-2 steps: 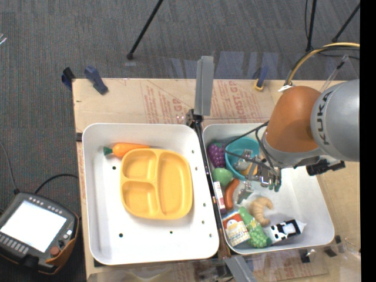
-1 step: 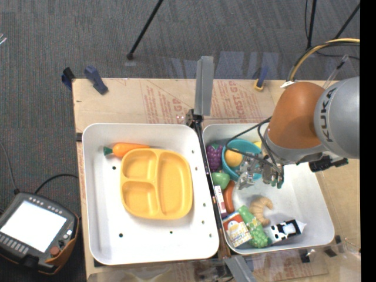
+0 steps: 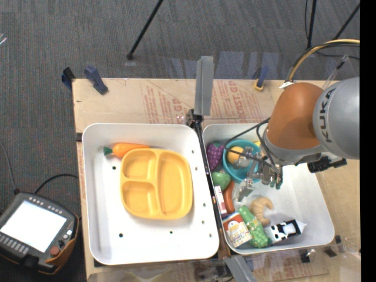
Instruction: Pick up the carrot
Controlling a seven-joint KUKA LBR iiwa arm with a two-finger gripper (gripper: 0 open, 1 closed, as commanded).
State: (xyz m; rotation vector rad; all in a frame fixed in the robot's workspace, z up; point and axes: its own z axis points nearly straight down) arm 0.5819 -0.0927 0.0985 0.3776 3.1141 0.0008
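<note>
The orange carrot (image 3: 127, 149) with a green stalk end lies in the left bin (image 3: 97, 216), wedged against the far left edge of a yellow divided plate (image 3: 157, 183). My gripper (image 3: 259, 181) hangs over the right bin (image 3: 311, 207), just right of a teal bowl (image 3: 234, 167) and above a croissant (image 3: 262, 204). Its fingers stand open with nothing between them. The carrot is far to the gripper's left, across the wall between the two bins.
The right bin holds purple grapes (image 3: 214, 154), a green fruit (image 3: 221, 179), a red item (image 3: 228, 200), a small carton (image 3: 237, 232), a green vegetable (image 3: 254, 227) and a black-and-white toy (image 3: 285, 230). A grey post (image 3: 204, 93) stands behind the bins.
</note>
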